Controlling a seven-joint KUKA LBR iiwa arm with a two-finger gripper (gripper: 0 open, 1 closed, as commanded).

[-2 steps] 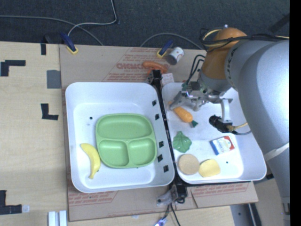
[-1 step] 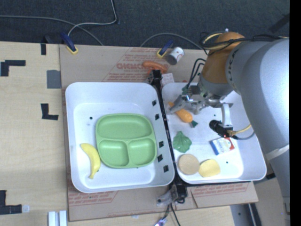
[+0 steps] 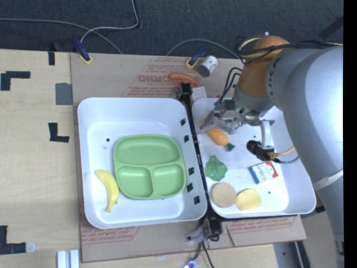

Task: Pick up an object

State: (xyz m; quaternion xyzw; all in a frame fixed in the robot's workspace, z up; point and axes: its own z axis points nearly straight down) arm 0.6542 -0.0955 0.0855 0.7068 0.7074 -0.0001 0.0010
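Pincer [image 3: 218, 121]: low over the right bin's [image 3: 290, 202] far end; whether it is apart or together cannot be told.
Carrot [image 3: 218, 136]: in the right bin, just beside the pincer.
Also right bin: green leaf [image 3: 215, 168], tan disc [image 3: 223, 194], yellow piece [image 3: 248, 199], small card [image 3: 263, 172].
Left bin [image 3: 89, 116]: green tray [image 3: 149, 166], banana [image 3: 109, 188] beside it.

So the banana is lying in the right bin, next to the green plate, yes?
Not quite: the banana lies in the left bin, next to the green plate, as the camera view shows.
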